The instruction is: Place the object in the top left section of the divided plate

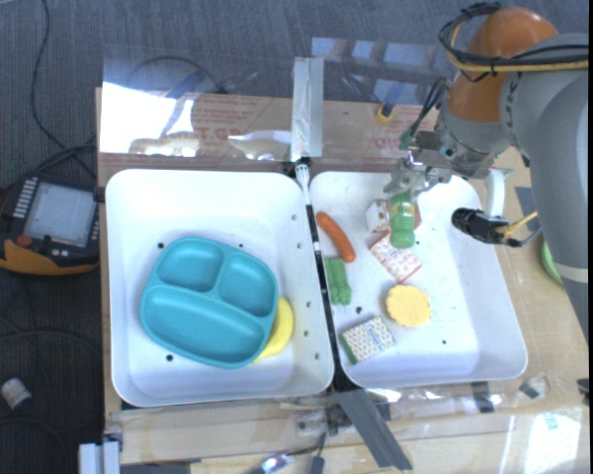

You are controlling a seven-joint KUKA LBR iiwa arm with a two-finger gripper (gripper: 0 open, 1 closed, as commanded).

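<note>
The teal divided plate [210, 299] lies in the left bin [128, 205], and its top left section [190, 262] holds nothing. My gripper [407, 184] hangs over the far middle of the right bin [474, 294]. Just below it stands a small green bottle-like item [403, 223], touching or nearly touching the gripper's tip. The gripper's body hides how the two meet.
The right bin also holds an orange sausage-shaped piece [336, 237], a green piece [337, 282], a red-and-white packet [396, 260], a yellow round disc [408, 306] and a green-white packet [368, 339]. A yellow item [283, 326] pokes out from under the plate's right edge.
</note>
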